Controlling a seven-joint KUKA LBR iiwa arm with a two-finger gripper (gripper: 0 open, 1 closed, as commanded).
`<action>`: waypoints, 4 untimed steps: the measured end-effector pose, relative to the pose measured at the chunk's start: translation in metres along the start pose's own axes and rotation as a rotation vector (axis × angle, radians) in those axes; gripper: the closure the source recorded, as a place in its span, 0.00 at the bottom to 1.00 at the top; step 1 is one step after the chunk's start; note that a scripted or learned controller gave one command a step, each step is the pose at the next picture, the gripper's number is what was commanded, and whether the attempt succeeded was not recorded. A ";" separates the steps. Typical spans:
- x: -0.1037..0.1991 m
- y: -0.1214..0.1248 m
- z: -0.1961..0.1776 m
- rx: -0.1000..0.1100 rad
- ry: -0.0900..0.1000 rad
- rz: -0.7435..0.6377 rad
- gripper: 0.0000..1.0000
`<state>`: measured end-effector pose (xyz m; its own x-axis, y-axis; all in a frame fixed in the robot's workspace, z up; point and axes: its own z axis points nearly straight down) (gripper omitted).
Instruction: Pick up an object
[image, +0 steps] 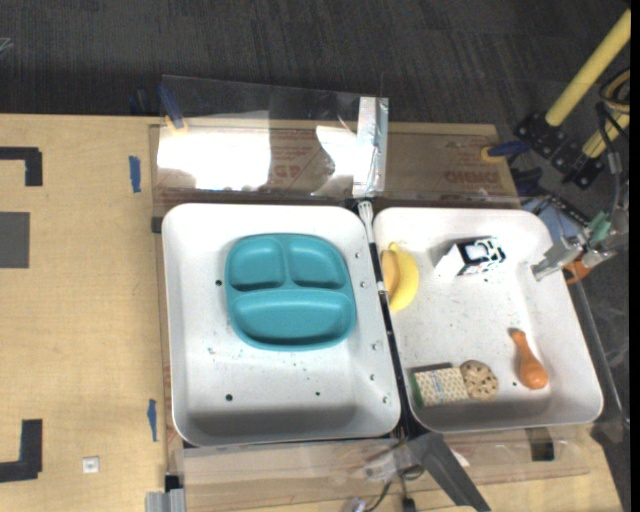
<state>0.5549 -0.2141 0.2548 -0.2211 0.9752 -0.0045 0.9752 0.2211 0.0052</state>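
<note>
While the task called for one object to be lifted, none had left the bins at this moment, so by my judgement the pick was wholly outstanding. All candidates lay in the right bin (575, 330): a banana (402, 277) against its left wall, a black-and-white box (476, 254) near the back, an orange piece (528, 361) towards the right, and a cookie (480, 379) touching a wafer (436, 385) at the front. The left bin (190, 300) carried a teal plate (290, 290) with three compartments.

The hand (572, 257) stood at the right bin's far right rim, near the back corner, well apart from every object. Nothing was seen between its parts and it touched none of the items. How far open it stood could not be told; it was small and indistinct at the frame edge. Approach, descent and closure all remained to be done.
</note>
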 end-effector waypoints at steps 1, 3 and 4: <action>0.007 -0.077 0.085 0.009 0.008 -0.202 0.00; 0.010 -0.068 0.158 -0.009 0.002 -0.281 1.00; 0.078 -0.056 0.001 0.001 0.003 -0.139 1.00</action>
